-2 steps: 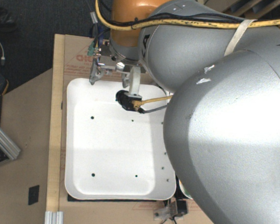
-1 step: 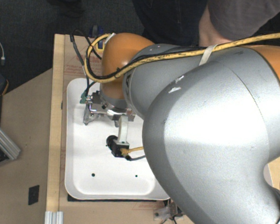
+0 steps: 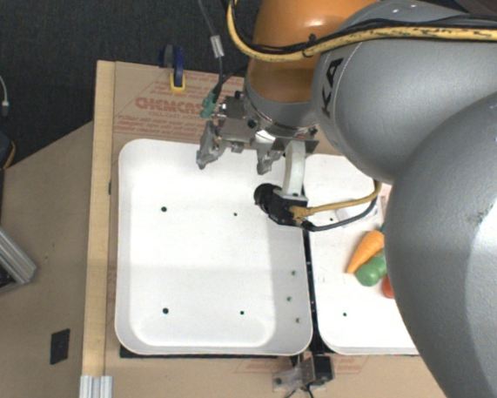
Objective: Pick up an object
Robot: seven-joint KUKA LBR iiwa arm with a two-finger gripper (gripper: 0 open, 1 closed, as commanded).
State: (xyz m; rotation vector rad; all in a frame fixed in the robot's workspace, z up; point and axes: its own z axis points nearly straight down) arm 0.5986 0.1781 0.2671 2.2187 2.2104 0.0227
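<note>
**Nothing in the grasp yet, gripper poised over the left bin**

We found the gripper [image 3: 238, 156] hanging above the far edge of the left bin [image 3: 138, 253], its two fingers spread apart with bare space between them. We saw nothing held there. The arm [image 3: 432, 106] came in from the right and covered much of the right bin [image 3: 349, 335].

The only pickable things we could make out lay in that right bin: a carrot-like orange and green object [image 3: 368, 254], with something red [image 3: 387, 288] just beside it, half hidden under the arm. We could not tell what the red thing was. Both sat well apart from the gripper, across the seam between the bins. Below the fingers, the left bin's floor showed us only small dark dots.

We judged the task as barely begun. No object was lifted or even touched. What remained, as we read it, was the whole of the work: bringing the open fingers over an object, descending, closing on it and raising it clear.
</note>
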